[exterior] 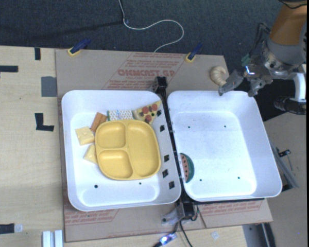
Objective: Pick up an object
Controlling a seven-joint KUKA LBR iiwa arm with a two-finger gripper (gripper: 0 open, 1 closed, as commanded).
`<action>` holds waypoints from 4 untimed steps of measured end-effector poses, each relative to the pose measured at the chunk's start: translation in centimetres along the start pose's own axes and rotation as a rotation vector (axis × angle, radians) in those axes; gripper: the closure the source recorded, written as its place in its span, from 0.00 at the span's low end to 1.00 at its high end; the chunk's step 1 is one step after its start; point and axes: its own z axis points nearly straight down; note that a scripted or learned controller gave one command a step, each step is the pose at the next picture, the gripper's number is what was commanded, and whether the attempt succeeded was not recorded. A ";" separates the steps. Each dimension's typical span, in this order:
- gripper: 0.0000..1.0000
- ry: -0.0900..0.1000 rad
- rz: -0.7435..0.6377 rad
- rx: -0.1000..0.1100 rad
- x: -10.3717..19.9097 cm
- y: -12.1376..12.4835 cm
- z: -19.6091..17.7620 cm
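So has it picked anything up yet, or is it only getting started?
Nothing looks picked up yet. The gripper hangs at the back rim of the right bin, with nothing seen between its fingers. The yellow plate and small food pieces lie in the left bin; a watermelon slice lies in the right bin. The whole pick is left.

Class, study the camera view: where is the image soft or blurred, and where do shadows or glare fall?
Camera view: lighting is even and soft, with no harsh glare on the white bins; the yellow plate is fairly sharp; the end effector at the right bin's far rim looks slightly blurred; small items behind the plate are too soft to identify.
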 end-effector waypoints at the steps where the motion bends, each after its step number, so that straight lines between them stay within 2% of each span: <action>1: 0.00 -0.003 -0.003 -0.013 0.0 0.2 -0.9; 2: 0.00 -0.002 -0.003 -0.009 0.4 -0.6 3.9; 3: 0.00 -0.003 -0.003 -0.008 0.0 -0.4 10.3; 4: 0.00 -0.003 -0.003 -0.009 -0.4 -0.6 14.8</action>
